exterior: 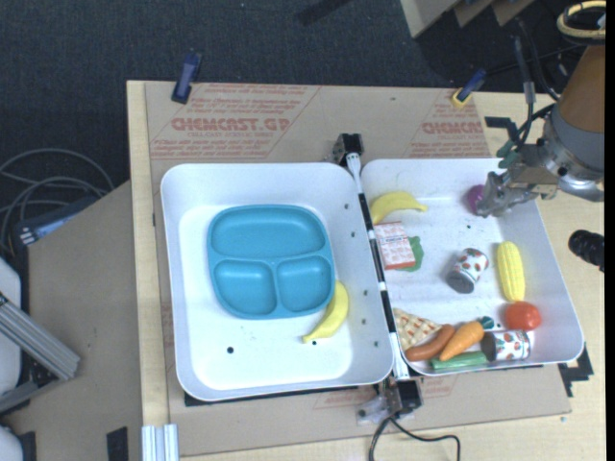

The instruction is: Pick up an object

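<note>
- right bin (562,301), near edge: red-white can (512,345) on its side, green stick (461,359) w/ carrot (464,335) and sausage (429,344) lying across it, waffle piece (411,326) just left of them.
- tomato (522,315) just above the can.
- right bin, mid: corn cob (510,271) upright-ish, small grey can (467,269) just left of it, tilted.
- red/white packet (393,247) on a green piece near the divider between bins.
- left bin (183,257): blue 3-compartment plate (270,259); banana (331,314) touching the plate's near-right corner, resting on the bin floor.
- right bin, far part: 2nd banana (396,204) by the divider.
- purple object (477,198) at far right of right bin, just beside the gripper tip, looks to be on the bin floor.
- gripper (501,198): low over right bin's far-right corner, next to purple object; finger state – cannot tell, too blurred.
- arm (577,113) comes in from the right, above the bin rim.
- bench (240,123): brown board w/ red print, blue clamp (185,77) far left.
</note>
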Action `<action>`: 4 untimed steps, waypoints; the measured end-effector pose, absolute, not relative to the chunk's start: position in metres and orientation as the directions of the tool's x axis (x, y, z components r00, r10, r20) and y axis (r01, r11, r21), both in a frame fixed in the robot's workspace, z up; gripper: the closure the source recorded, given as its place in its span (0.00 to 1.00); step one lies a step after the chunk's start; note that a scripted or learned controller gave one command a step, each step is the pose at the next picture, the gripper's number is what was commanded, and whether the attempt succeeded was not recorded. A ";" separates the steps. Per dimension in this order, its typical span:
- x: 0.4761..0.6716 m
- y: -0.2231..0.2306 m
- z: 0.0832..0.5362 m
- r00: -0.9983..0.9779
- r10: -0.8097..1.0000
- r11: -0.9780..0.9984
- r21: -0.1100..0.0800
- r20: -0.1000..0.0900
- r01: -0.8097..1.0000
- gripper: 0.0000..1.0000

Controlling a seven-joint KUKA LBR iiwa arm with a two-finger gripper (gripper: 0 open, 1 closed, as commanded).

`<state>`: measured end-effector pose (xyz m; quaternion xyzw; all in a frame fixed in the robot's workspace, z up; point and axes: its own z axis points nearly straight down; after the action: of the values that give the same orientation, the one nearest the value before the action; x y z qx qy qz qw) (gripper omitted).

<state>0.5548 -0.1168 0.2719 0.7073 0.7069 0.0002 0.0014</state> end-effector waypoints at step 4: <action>0.535 -0.107 0.084 0.002 1.000 -0.002 0.000 -0.001 1.000 0.00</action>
<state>0.5350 -0.1074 0.0844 0.7077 0.7066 -0.0005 0.0002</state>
